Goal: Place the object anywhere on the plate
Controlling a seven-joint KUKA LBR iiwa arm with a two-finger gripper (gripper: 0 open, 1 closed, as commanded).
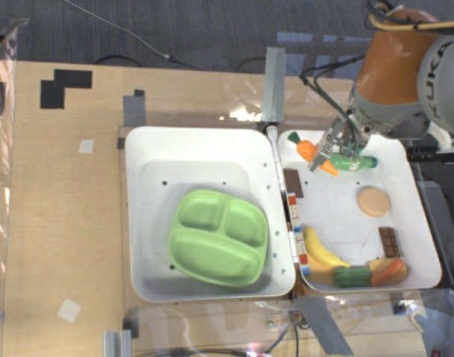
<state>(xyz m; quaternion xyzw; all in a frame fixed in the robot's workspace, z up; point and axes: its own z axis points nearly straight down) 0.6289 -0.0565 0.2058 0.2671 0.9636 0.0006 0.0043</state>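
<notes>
The gripper hangs low in the upper part of the right bin, right over a carrot whose long axis slants down toward the right; I cannot tell whether it is clamped on it or apart. A green item lies just beside it. The green plate sits in the left bin, down and left of the gripper, well apart.

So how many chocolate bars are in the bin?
2. One chocolate bar lies at the right bin's left wall, above the banana; the other sits near the right wall, below the tan cookie. The arm could hide more.
</notes>
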